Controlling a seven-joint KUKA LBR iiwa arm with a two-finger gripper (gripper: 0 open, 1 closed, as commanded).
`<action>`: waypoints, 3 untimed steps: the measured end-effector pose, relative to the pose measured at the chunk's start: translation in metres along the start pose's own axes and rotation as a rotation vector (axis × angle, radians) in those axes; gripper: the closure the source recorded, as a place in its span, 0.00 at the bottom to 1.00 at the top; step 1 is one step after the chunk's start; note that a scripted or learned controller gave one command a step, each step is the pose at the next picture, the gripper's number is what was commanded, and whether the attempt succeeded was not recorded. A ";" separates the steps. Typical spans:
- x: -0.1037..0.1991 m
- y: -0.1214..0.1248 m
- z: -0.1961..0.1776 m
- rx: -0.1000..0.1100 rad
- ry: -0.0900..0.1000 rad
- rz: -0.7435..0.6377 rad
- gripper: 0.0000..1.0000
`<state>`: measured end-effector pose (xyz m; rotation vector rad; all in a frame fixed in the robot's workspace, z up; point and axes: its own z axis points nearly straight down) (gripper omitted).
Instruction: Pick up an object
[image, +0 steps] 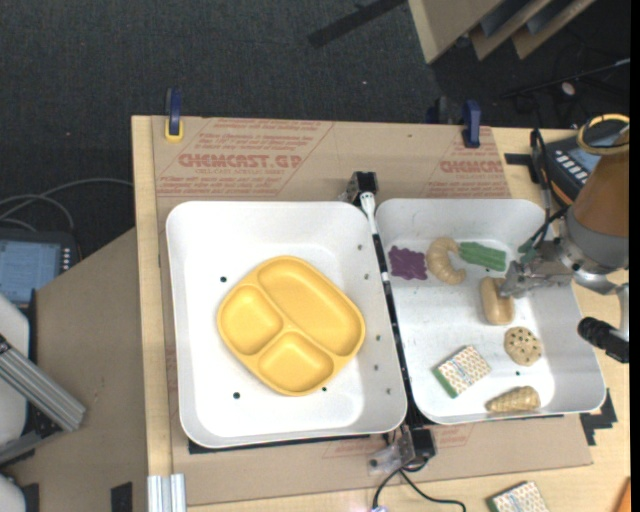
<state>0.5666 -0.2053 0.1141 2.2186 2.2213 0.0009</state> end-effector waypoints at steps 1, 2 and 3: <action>0.000 0.000 0.001 0.001 0.000 0.001 0.00; 0.049 0.082 0.026 -0.008 -0.004 -0.006 0.00; 0.010 0.024 0.030 0.007 0.001 0.006 0.00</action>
